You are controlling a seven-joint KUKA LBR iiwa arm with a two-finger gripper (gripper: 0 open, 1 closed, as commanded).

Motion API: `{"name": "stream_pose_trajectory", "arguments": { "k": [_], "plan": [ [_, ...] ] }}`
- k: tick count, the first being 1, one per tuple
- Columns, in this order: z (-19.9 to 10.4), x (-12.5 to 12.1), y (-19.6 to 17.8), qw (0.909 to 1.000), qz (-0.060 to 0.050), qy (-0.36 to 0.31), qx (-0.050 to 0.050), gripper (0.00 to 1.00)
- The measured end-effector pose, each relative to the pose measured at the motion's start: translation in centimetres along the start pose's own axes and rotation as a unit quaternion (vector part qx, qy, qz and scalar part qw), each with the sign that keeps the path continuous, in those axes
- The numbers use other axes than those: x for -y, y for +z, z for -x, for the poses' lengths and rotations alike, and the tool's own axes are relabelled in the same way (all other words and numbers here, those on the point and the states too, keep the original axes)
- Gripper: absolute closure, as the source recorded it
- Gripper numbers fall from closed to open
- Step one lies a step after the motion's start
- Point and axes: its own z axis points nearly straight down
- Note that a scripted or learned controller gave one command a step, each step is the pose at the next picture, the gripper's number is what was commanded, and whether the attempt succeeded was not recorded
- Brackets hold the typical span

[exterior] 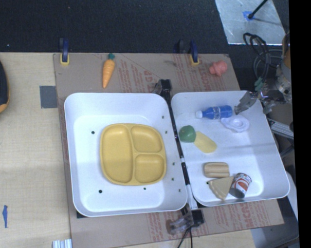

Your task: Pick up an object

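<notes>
Right at the tip of the gripper, which hangs low over the far corner of the right-hand white bin, lies a blue plastic bottle on its side, cap end away from the jaws. It seems the likeliest thing to be picked, though I cannot tell whether the gripper is open or closed, and nothing is visibly held. Just below the jaws sits a clear plastic cup; further off lie a green ball and a yellow oblong, loosely scattered, leaving room to reach between them.

Yellow tray, blue bottle, orange carrot, white bins.
</notes>
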Motion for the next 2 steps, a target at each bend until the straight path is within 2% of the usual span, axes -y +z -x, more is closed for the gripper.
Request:
{"name": "stream_pose_trajectory", "arguments": {
  "k": [1,2],
  "plan": [
    [-7.4,4.5,8.5,0.9998,-0.015,-0.003,-0.008,0.00],
    [-7.8,2.6,13.3,0.9999,-0.012,-0.002,-0.006,0.00]
  ]
}}
